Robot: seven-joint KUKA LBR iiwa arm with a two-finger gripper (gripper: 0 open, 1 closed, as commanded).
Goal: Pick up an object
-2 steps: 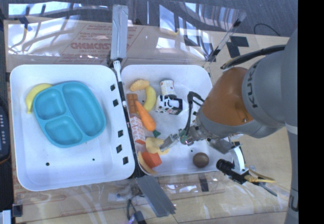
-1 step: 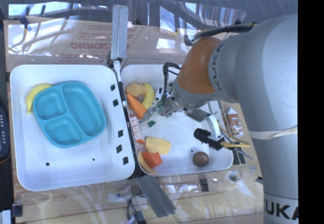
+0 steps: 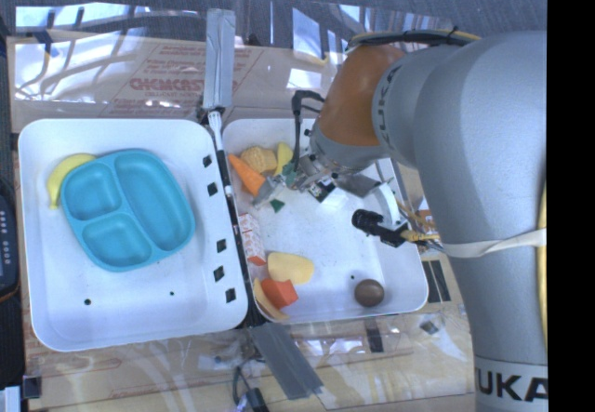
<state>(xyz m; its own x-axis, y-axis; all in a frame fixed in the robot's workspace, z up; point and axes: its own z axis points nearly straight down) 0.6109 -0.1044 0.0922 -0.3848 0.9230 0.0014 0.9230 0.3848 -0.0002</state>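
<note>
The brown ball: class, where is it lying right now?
The brown ball lies in the right bin, near its front right corner, right of the orange block.

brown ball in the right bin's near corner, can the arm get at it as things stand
Probably yes. The brown ball sits alone on bare bin floor, apart from the yellow and orange pieces, and nothing covers it. The hand is in the same bin, up by the carrot.
</note>
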